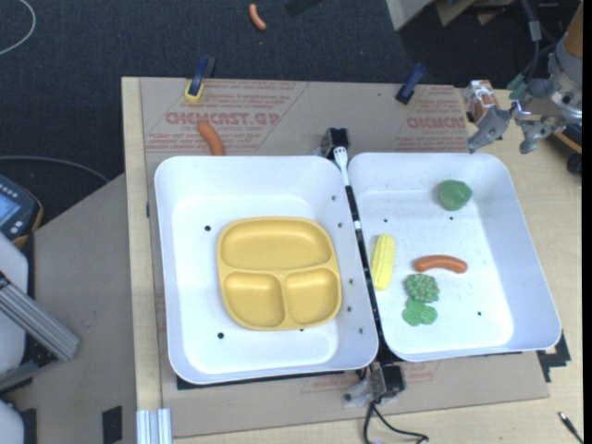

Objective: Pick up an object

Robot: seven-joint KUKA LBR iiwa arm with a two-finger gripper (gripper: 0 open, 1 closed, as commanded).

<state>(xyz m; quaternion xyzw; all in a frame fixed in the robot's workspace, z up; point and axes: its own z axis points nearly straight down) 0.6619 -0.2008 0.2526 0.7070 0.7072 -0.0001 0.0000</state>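
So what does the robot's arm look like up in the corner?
The arm is mostly grey metal, rounded and chunky, at the top right corner. Its tool is small, made of silvery-grey metal bits, with a little orange and white block beside it. Thin dark cables run along the arm above.

One fixed camera looks down at a slant from above the bench (148, 248) — both white bins fit whole, the left bin (185, 276) and right bin (518, 276) side by side, with dark floor (92, 26) beyond the far edge.
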